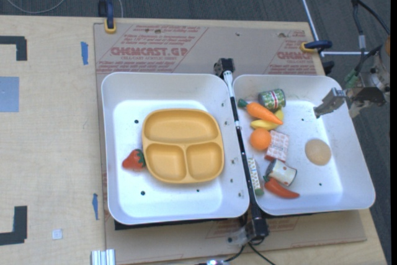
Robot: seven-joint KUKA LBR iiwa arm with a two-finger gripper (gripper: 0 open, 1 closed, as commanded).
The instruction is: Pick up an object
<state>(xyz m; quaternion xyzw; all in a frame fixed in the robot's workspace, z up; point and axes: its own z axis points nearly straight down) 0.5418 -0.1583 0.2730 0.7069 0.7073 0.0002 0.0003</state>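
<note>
Pale wood forms the counter (49, 152), with a printed cardboard sheet (186, 46) under two white bins. The task names no particular object, so I judge the beige round ball (318, 151) to be the easiest one: it lies alone on the bare floor of the right bin (347, 192), well apart from the other toys and nearest to the arm. It looks smooth, light and probably hard like plastic, so it may roll or slip; I would take it across its widest middle, from above. Along the left wall of this bin lies a crowded row: a green can (272, 98), a carrot (263, 112), a yellow piece (263, 125) under it, an orange (261, 139), a red-and-white packet (278, 146), a small white cup (283, 174) lying on its side, and a red pepper (282, 190). These touch each other, so a clean grip there seems harder. In the left bin (118, 195) a yellow divided plate (183, 146) sits in the middle, with a strawberry (133, 160) touching its left rim. The claw (329, 104) hangs over the upper right corner of the right bin, reaching in from the right, its dark finger pointing down-left; nothing is seen in it, and I cannot tell if it is released or clenched.
</note>
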